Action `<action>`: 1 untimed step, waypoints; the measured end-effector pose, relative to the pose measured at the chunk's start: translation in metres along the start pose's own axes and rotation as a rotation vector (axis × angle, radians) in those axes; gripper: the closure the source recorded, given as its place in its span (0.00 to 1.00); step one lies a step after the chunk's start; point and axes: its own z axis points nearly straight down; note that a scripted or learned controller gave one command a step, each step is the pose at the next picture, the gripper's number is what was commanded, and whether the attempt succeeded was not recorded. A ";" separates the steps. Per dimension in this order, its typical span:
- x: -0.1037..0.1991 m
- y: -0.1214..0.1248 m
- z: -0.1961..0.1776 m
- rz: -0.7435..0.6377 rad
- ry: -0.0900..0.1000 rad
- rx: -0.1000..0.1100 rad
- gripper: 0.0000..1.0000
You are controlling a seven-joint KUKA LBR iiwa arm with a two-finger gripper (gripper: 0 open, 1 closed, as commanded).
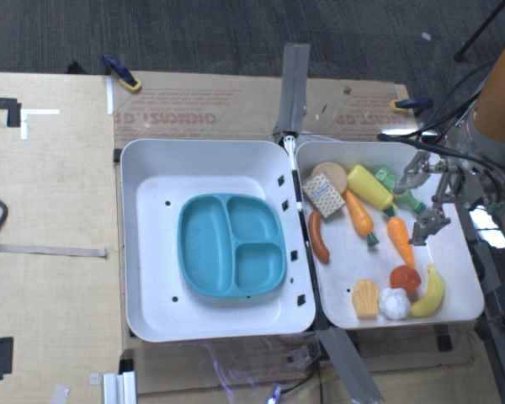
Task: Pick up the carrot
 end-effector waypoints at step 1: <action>-0.026 0.013 0.149 -0.071 0.001 0.000 0.00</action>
